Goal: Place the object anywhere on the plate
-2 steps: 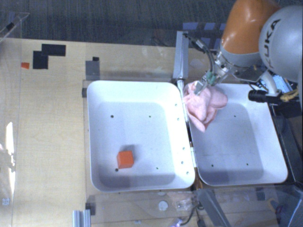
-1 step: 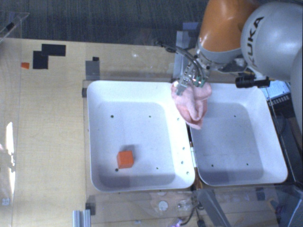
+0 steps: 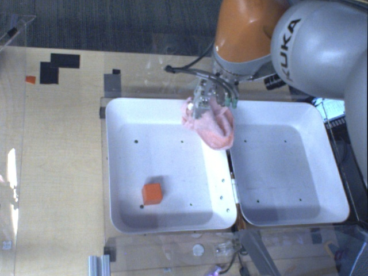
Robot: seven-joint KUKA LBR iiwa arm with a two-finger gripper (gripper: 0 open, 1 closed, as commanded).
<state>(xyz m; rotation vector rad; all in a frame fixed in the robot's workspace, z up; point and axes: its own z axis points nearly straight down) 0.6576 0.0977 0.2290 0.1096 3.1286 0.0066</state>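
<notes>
orange block [image 3: 152, 194] in left bin [image 3: 123, 154], pink cloth [image 3: 211, 125] in gripper [image 3: 202, 109]

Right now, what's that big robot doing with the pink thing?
The grey and orange arm reaches in over two white bins. Its gripper has a floppy pink object hanging from it, up above the rim between the left bin and the right bin. A small orange block sits in the left bin.

A pale wooden bench [image 3: 57, 171] is seen carrying two shallow white bins side by side, the left bin [image 3: 167, 171] touching the right bin [image 3: 287, 171]. Black markers [image 3: 56, 66] and a small orange square [image 3: 30, 80] are fixed at its far left.
</notes>
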